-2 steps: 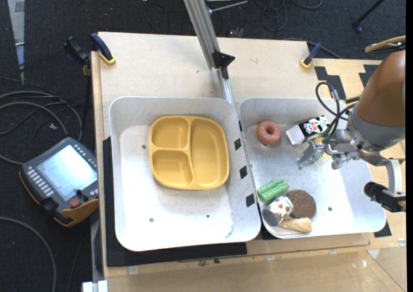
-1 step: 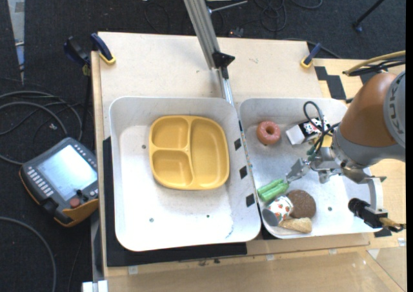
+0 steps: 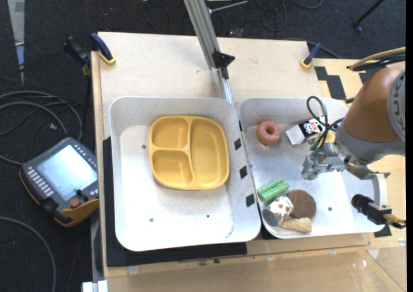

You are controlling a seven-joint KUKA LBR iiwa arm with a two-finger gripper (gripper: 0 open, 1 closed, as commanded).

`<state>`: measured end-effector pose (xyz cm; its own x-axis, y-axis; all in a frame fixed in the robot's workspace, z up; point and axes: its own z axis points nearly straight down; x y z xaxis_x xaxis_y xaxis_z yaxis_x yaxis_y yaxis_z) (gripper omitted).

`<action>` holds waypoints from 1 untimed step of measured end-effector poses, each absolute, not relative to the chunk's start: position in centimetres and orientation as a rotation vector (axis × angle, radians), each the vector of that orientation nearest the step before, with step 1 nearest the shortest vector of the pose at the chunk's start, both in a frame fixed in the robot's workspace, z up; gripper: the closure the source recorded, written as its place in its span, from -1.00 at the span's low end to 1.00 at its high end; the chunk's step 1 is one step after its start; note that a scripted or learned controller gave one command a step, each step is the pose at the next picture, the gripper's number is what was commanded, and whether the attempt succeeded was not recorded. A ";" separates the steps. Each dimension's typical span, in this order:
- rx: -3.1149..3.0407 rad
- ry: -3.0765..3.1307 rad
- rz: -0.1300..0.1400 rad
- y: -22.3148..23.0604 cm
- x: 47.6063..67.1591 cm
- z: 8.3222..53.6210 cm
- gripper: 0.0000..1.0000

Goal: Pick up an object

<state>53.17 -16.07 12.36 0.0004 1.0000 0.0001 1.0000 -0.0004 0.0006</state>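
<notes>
Cookie [image 3: 302, 204] — end effector [image 3: 312, 171] just above

The arm [image 3: 381, 116] has a rounded orange band above a grey, smooth wrist section. A black cable [image 3: 316, 108] loops off its left side by a small white-and-black block, and the metal gripper [image 3: 312, 169] is silver-grey.

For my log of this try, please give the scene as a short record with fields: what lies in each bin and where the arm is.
left bin: one yellow divided plate
right bin: doughnut, green item, brown cookie, small white cup, tan wedge
arm: reaches in from the right, over the right bin
gripper: above the bin floor, right of the doughnut; nothing seen between its jaws
</notes>
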 end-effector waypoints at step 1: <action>2.215 2.219 0.005 -16.0 52.9 18.6 1.00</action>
